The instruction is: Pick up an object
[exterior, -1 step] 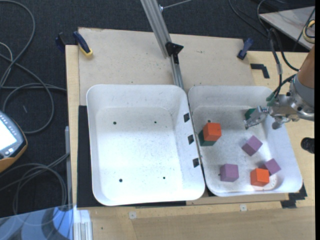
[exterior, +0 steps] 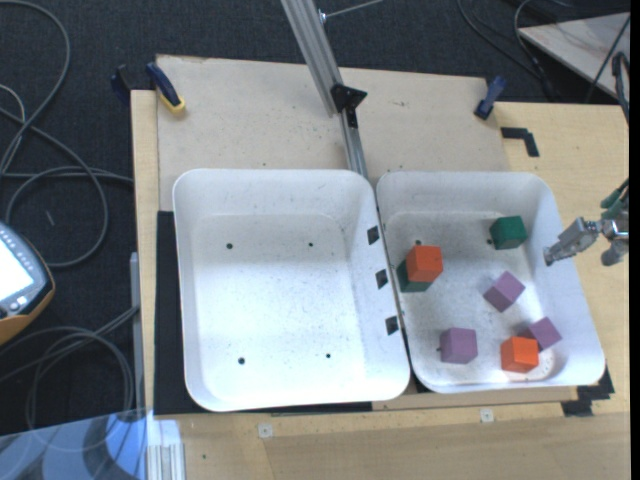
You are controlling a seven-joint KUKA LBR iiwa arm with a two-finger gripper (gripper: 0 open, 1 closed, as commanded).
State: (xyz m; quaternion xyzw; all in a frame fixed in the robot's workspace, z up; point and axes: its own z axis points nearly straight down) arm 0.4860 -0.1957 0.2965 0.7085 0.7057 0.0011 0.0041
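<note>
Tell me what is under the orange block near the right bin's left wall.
The orange block sits on a dark green block, whose edge shows at its lower left. The rest of the green block is covered, as is the bin floor beneath them.

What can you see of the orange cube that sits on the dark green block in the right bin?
The orange cube looks like smooth plastic or painted wood, with clean edges and a brighter top face. It rests on a dark green block, covering most of it. The pair stands near the left wall of the right shallow white bin, apart from the other blocks.
</note>
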